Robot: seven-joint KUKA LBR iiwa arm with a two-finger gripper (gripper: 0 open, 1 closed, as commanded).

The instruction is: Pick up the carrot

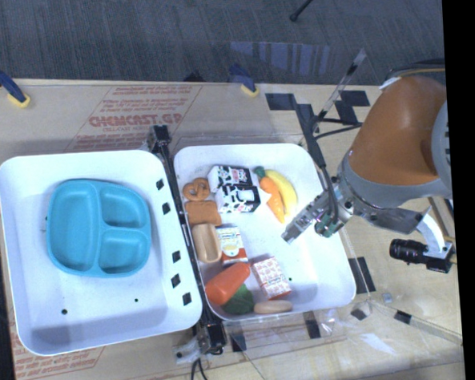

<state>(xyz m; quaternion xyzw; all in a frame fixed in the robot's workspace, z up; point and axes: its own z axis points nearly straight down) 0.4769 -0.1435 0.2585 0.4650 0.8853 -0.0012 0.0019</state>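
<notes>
Two white bins sit side by side on the table [48,116]: the left bin [25,262] holds a blue divided plate [98,227], the right bin [325,244] a jumble of toy food. Near its upper right, the carrot [270,193] lies touching a banana [284,187], long axis slanting, green top toward the far rim. The gripper [298,228] hovers just beside it; its opening cannot be told.

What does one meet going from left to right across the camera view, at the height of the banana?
Blue divided plate → pretzel → black-and-white carton → carrot → banana → gripper → orange band.
</notes>
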